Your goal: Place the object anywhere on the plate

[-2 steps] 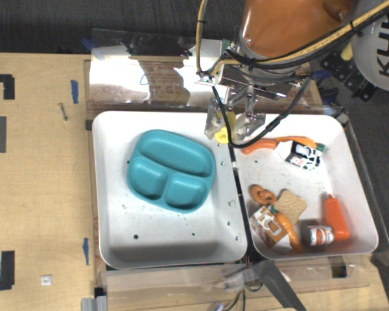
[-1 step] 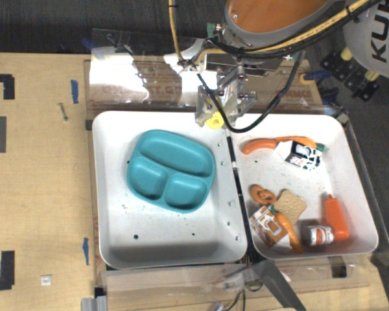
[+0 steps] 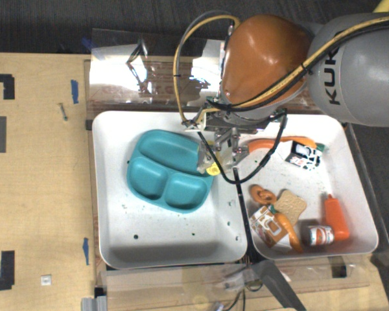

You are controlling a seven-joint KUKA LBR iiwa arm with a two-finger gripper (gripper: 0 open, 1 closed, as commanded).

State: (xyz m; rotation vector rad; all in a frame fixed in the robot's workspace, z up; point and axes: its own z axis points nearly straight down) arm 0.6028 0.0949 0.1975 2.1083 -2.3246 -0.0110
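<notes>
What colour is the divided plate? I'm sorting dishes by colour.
Teal, seen in the camera view: the plate in the left bin.

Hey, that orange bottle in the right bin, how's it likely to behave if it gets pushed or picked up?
The orange bottle lies on its side and looks round, so a push would probably roll it. It appears small and plastic, likely light and rigid. Its smooth surface may slip in a pinch.

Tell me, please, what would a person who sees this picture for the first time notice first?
Probably the big grey arm with its orange band, which reaches in from the right and hangs over the gap between the two bins. Next comes the teal divided plate in the left bin. The right bin holds a clutter of small items, among them an orange bottle and a cracker.
</notes>
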